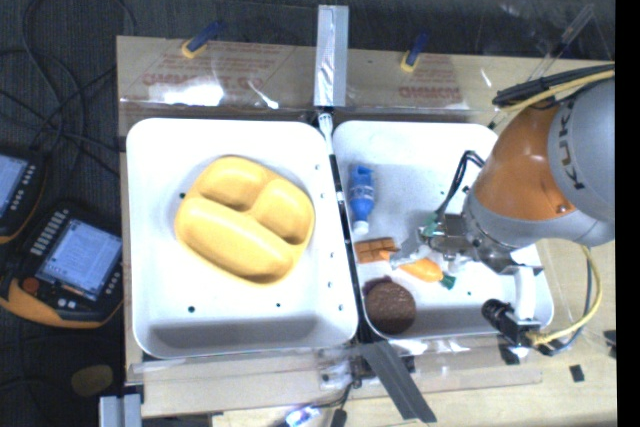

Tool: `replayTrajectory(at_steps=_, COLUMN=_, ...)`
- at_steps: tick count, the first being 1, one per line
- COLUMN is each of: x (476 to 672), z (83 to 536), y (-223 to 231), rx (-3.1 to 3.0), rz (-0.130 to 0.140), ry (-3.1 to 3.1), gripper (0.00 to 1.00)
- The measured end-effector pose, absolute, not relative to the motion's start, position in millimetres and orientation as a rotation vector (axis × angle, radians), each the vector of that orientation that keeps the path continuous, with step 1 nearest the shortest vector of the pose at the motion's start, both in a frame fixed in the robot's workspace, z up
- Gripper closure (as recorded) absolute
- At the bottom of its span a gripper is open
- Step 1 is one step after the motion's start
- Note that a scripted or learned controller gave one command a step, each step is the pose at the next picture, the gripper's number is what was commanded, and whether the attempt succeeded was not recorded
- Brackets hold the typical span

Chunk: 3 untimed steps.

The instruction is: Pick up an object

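You see the gripper (437, 250) low in the right bin (400, 150), just above an orange piece (424, 269); you cannot tell how it stands. A brown ball (389, 304) and blue bottle (359, 192) lie nearby. "KUKA" shows on the arm (560, 165).

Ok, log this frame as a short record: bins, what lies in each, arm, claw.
left bin: holds one large yellow lumpy object
right bin: holds a blue bottle, an orange-brown block, a small orange piece and a dark brown round object
arm: reaches in from the right, over the right bin
claw: low in the right bin, just above the small orange piece; grip state cannot be told
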State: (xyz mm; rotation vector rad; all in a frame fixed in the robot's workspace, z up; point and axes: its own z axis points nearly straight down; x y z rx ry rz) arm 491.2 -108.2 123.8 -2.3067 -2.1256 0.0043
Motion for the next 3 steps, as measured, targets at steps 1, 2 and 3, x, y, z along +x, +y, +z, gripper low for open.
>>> replayTrajectory(at_steps=1, x=487.6, z=90.7, y=-99.7, rx=-2.026, rz=-0.01, ry=-2.416, gripper=0.0)
replayTrajectory(at_steps=2, x=489.0, z=100.2, y=-99.3, rx=-2.027, rz=-0.015, ry=-2.416, gripper=1.0)
replayTrajectory(at_steps=3, x=533.4, z=182.7, y=-30.9, rx=-2.151, rz=0.005, ry=-2.287, gripper=1.0)
